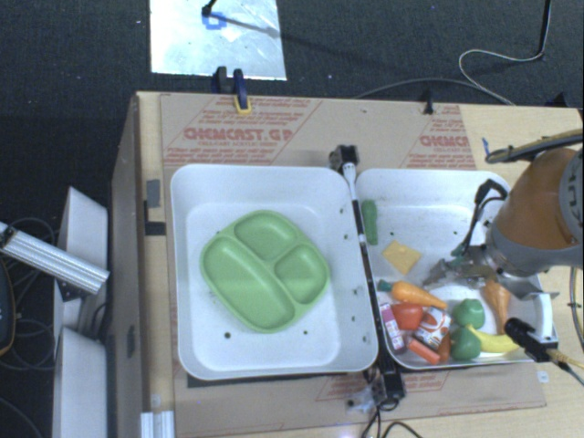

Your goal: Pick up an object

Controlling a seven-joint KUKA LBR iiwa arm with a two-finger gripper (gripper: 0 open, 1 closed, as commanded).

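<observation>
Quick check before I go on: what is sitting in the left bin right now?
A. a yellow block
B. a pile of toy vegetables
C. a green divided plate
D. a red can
C. The green divided plate lies alone in the left bin, with its three compartments facing up; the toy vegetables and the yellow block are in the right bin.

Counter sheet (274, 126), left print: "CHEMCAST GP", red letters.
Counter sheet, right print: red letters, upside down, partly legible, likely the same brand.
</observation>
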